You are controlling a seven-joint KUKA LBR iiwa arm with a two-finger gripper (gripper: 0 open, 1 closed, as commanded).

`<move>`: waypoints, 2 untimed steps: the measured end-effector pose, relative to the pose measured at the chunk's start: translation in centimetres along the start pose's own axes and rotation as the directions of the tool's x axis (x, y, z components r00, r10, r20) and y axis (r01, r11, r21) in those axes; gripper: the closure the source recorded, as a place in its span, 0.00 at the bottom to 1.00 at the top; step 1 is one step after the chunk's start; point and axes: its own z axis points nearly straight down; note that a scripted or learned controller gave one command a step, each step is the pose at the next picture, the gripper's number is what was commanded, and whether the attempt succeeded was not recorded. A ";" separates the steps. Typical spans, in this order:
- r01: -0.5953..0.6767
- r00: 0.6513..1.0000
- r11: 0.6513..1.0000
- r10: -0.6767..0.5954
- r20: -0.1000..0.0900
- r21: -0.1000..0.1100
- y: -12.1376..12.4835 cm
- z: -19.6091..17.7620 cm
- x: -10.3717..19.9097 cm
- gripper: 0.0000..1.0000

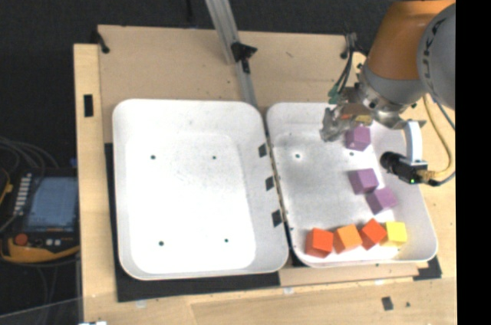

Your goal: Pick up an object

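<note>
A wooden bench (176, 63) on a dark floor carries two white bins, and the right bin (307, 170) holds all the blocks. The gripper (336, 124) hangs low just beside the top purple block (357, 137), with nothing visibly between its fingers; whether the jaws are spread or pressed together I cannot tell. Judging by this, the pick is not yet done: two more purple blocks (364, 179) and a row of orange, red and yellow ones (354, 237) lie untouched nearer the front.

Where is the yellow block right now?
The yellow block lies in the right bin, at its near right corner, ending a row of blocks beside the red block.
</note>
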 end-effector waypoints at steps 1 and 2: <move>0.003 1.000 1.000 -0.003 -0.001 0.001 0.2 0.6 5.0 1.00; 0.004 1.000 1.000 -0.004 -0.001 -0.002 1.1 -1.0 10.3 1.00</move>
